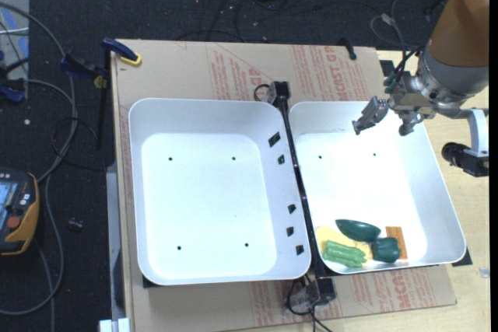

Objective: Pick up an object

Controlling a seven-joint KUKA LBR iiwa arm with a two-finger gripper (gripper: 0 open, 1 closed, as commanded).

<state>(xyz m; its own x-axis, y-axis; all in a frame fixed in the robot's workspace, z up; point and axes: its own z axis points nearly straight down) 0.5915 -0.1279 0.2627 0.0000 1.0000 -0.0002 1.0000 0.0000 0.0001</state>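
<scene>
- Several small items sat bunched in your right bin point(436, 190): dark green piece point(357, 228), ridged green piece point(343, 253), teal lump point(385, 249).
- Your gripper point(387, 118) hung spread wide, holding nothing, well apart from them.
- They looked light and probably slippery; you'd likely grip the ridged one across its narrow middle.

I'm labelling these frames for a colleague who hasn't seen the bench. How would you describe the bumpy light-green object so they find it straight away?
Start at the right-hand white bin, then go to its near edge, where a small cluster of objects lies. The light-green object is the leftmost and lowest of them, a long ridged piece lying flat. Its neighbours are darker: a dark-green oval above it and a teal lump to its right.
</scene>
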